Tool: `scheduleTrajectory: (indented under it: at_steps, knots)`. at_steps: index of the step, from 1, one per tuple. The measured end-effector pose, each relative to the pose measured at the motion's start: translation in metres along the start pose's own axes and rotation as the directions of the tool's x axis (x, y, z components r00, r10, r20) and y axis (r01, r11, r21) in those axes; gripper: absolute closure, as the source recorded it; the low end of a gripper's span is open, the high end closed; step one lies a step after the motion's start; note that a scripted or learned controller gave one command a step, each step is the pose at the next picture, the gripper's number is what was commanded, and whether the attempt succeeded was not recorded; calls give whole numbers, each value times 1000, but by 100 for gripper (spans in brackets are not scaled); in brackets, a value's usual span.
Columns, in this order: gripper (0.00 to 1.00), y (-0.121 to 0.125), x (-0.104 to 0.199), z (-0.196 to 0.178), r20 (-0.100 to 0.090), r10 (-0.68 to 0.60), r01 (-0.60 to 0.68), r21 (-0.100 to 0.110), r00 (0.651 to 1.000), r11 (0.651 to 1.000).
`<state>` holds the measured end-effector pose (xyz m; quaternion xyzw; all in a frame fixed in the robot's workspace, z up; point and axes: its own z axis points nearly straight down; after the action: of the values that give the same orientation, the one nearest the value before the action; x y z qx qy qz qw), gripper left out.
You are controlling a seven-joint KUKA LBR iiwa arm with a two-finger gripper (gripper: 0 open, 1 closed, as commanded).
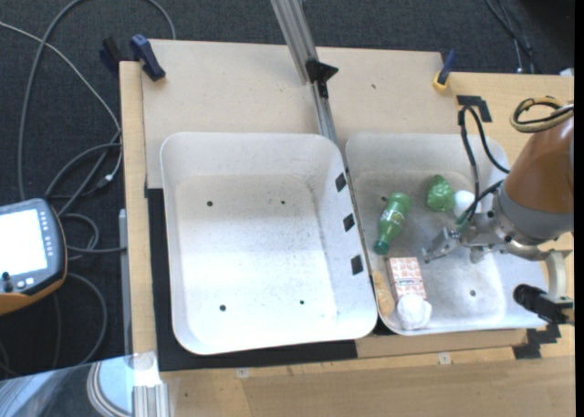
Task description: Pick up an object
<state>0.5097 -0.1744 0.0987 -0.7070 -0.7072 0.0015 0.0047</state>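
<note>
Lying cap-down-left, green bottle (391, 220) (long axis diagonal), gripper (443, 244) beside.

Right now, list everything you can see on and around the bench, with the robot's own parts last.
Bins: two, white, side by side on the bench.
Bottle: one, green, lying in the right bin, left of the gripper.
Green lump: one, right bin, toward the back.
White ball: one, right beside the green lump.
Carton: one, pink and white, right bin, front left.
White wad: one, front edge, against the carton.
Clamps: two, blue, back corners of the bench.
Handheld controller: one, grey and orange, on the floor at left.
Arm: one, grey with an orange band, coming from the right.
Gripper: one, metal, low over the right bin.
</note>
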Motion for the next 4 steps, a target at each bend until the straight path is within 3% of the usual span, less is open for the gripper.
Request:
scheduleTrajectory:
  at_steps: [1,3,4]
  knots:
    - [100,3,-1,-14,3,0,0,-10,1000,1000]
    - [100,0,-8,-127,7,-2,2,-17,1000,1000]
    - [100,20,38,-136,4,-7,7,-13,1000,1000]
